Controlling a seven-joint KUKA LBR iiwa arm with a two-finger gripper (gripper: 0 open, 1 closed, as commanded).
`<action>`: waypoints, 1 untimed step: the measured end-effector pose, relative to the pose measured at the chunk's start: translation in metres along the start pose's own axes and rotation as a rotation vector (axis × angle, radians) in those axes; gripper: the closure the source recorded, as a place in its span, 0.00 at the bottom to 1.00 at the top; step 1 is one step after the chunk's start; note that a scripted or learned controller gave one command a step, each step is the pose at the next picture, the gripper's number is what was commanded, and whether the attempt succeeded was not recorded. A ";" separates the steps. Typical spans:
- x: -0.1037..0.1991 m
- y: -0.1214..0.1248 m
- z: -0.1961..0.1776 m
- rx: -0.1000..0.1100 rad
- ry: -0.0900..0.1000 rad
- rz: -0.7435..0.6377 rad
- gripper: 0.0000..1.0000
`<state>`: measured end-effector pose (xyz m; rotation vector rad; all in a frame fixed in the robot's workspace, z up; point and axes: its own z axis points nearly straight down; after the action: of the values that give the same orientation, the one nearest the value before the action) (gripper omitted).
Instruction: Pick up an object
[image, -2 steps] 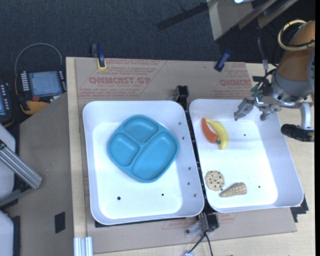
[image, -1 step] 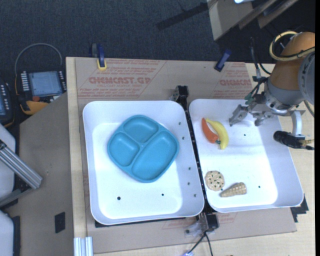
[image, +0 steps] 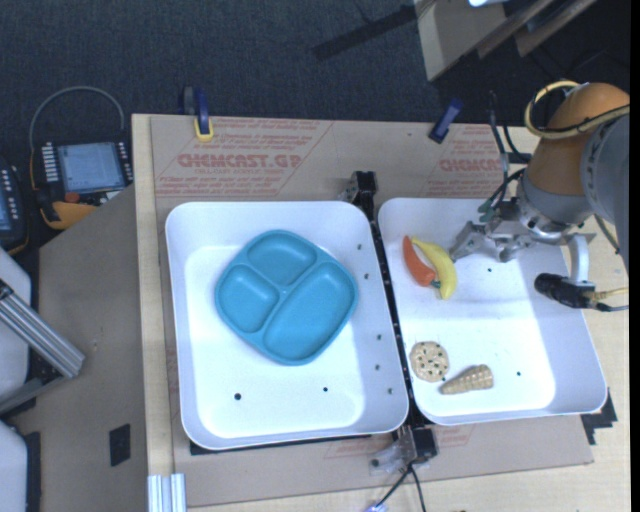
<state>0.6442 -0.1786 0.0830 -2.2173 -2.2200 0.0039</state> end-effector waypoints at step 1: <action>0.000 0.001 -0.013 -0.004 -0.002 -0.001 1.00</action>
<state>0.6453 -0.1786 0.0959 -2.2195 -2.2239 0.0008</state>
